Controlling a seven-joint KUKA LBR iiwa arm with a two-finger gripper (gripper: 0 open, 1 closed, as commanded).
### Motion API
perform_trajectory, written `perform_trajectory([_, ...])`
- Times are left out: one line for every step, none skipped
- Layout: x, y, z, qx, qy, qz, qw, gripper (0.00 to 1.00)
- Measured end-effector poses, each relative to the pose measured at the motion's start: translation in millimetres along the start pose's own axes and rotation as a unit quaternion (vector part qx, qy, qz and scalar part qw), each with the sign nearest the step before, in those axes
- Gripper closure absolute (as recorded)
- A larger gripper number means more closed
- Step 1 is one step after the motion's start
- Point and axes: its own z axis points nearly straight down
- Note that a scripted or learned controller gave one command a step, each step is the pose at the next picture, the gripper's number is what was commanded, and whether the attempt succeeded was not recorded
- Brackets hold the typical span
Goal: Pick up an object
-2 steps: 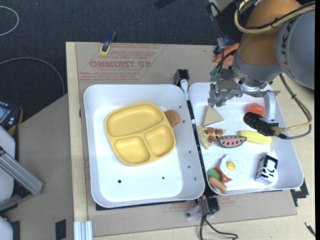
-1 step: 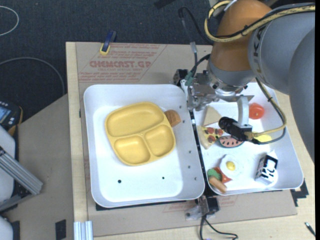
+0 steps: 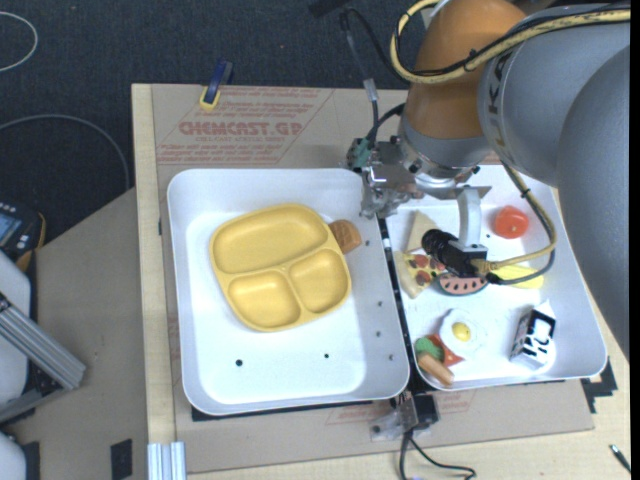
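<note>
Camera view: far rim of right bin [image 3: 572, 313] behind arm [image 3: 560, 78], gripper [image 3: 378, 194].

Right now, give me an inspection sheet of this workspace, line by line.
Surface: left bin and right bin, white, side by side on a board.
Job's things: right bin holds tomato, pizza slice, watermelon slice, fried egg, black-and-white box; left bin holds yellow plate, brown piece beside it.
Clutter: blue-and-yellow clamp on the board's far edge.
Grippers: gripper over the bins' shared rims.
Cables: dark cable below the board's front edge.
Surroundings: dark floor; metal frame lower left.
</note>
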Motion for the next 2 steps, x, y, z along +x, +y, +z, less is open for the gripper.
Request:
perform_trajectory([-13.6,-2.6,-14.3,-0.001,0.0,0.002,1.0,1.0])
perform_trajectory([-11.7,2.7,-12.2,-0.001,-0.001,0.001,1.0,1.0])
